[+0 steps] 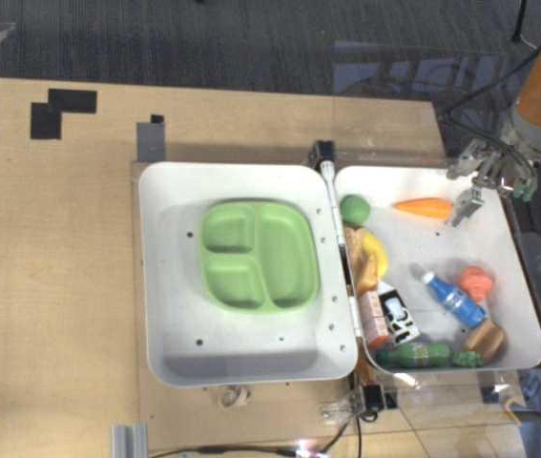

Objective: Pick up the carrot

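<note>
From the overhead camera you see the carrot [422,208] lying crosswise near the right bin's [528,284] far wall. The gripper [470,198] hovers by its thick end, holding nothing; jaw opening unclear. It's likely light, rigid, smooth plastic; grip mid-body.

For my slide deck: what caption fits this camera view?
End effector poised beside the carrot in the right bin; green tray in the left bin.

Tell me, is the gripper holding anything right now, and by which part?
Nothing is held: the gripper hangs just right of the carrot, at its tip, not around it.
</note>
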Action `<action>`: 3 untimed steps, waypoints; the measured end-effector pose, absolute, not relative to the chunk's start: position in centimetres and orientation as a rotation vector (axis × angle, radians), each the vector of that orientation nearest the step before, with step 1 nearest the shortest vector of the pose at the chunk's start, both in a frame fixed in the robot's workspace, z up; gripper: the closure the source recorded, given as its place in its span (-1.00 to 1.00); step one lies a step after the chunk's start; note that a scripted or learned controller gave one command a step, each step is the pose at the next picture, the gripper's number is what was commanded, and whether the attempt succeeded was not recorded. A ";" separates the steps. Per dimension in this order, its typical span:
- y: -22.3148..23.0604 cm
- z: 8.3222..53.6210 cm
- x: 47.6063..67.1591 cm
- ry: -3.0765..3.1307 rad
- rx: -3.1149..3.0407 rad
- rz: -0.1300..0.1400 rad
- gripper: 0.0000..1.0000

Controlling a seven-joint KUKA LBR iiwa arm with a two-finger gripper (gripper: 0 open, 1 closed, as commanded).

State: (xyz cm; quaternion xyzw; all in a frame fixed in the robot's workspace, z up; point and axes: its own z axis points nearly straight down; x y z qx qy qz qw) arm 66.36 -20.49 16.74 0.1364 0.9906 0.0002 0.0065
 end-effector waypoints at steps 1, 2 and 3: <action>-20.8 8.8 66.1 3.113 0.425 -0.005 -1.00; -15.6 8.8 63.2 3.099 0.437 0.003 -1.00; -17.9 8.7 65.8 3.061 0.711 0.003 -1.00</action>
